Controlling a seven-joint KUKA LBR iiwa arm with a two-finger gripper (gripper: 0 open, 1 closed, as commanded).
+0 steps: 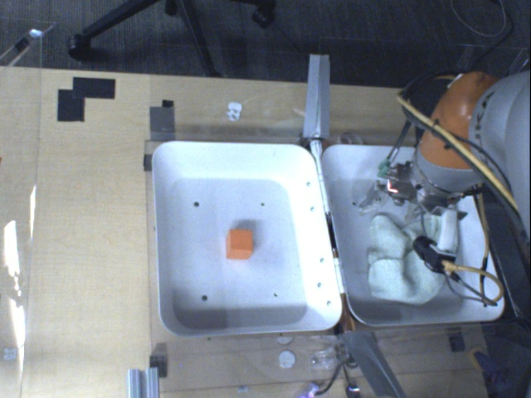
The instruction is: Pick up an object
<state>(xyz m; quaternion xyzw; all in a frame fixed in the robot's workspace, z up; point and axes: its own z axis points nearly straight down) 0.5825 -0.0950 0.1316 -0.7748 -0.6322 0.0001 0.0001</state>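
Orange cube point(240, 244) — left bin point(178, 168), hand point(397, 191) right.

Smooth white plastic bins point(178, 222), fluffy cloth point(398, 259)

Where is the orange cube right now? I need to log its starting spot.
In the camera view, the orange cube lies near the middle of the left white bin, alone on its floor, well apart from the arm over the right bin.

Wooden bench point(91, 247) bearing two white bins point(178, 181)
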